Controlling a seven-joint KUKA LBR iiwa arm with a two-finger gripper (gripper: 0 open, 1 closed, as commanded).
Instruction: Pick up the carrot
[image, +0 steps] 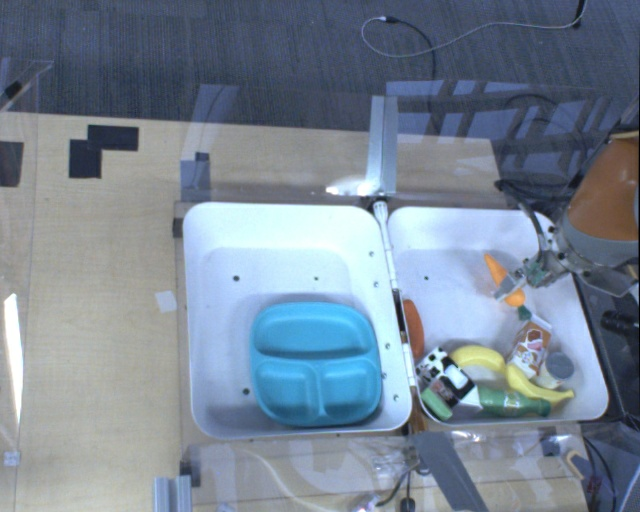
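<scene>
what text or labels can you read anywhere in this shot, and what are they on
No text reads clearly in the camera view.
Small carton in the right bin: red and white printing, too blurred to read.
Green bottle: label too small to read.
Black and white item beside the banana: a pattern, no letters made out.
Carrot, blue tray: no markings.

A robotics lab is indicated. Two white bins (290, 225) are fixed on a tabletop (90, 330). Clear guard panels (205, 130) and a loose cable (440, 40) are seen.
</scene>
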